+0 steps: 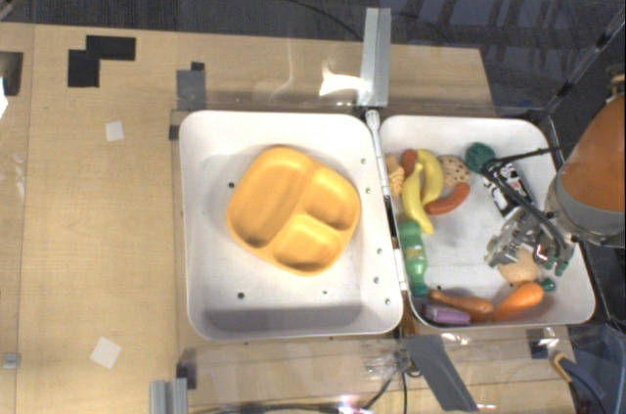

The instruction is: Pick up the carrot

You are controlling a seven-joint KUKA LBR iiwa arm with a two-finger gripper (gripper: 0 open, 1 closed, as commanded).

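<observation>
The carrot (pixel 518 299) is orange with a small green top at its right end. It lies along the front wall of the right bin (pixel 460 241), near the front right corner. My gripper (pixel 518 248) hangs just above and behind the carrot, over a small tan item (pixel 516 269). The grey arm with its orange band enters from the right edge. Nothing shows between the gripper and the carrot that tells of contact.
A yellow divided plate (pixel 293 207) sits in the left bin (pixel 210 304). The right bin's left side holds a banana (pixel 421 189), a red sausage (pixel 448 200), a green vegetable (pixel 416 255) and a purple piece (pixel 445 314). A dark green toy (pixel 478 155) lies at the back.
</observation>
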